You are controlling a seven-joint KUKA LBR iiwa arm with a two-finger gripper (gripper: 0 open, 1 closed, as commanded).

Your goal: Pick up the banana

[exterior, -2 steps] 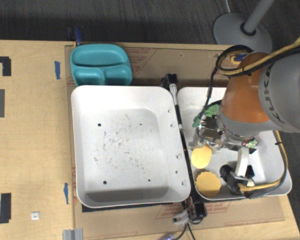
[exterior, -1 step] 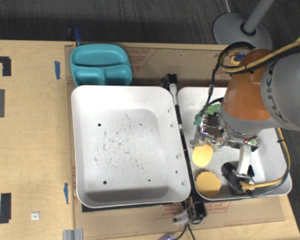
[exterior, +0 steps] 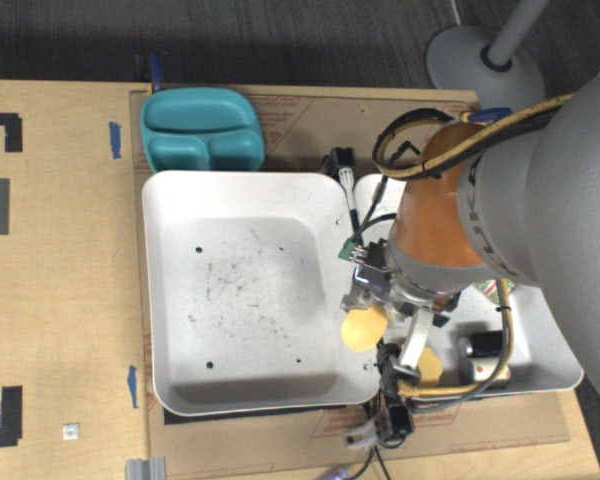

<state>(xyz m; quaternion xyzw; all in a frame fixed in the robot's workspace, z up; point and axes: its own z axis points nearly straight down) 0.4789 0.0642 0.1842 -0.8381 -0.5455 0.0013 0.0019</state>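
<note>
The grey arm with its orange band [exterior: 435,213] reaches in from the right and hangs low over the seam between the two shallow white bins, its end effector [exterior: 400,340] down among cables at the left edge of the right bin [exterior: 555,353]; whether it is released or clenched cannot be told. The yellow banana [exterior: 363,330] lies in that right bin just beside the end effector, partly hidden under the wrist. A teal plastic divided tray [exterior: 202,130] sits on the cardboard-brown worktop [exterior: 60,268] behind the left white bin [exterior: 242,268].

white bins [exterior: 180,208]: 2 | teal tray [exterior: 202,128]: 1 | banana [exterior: 362,330]: 1
</note>
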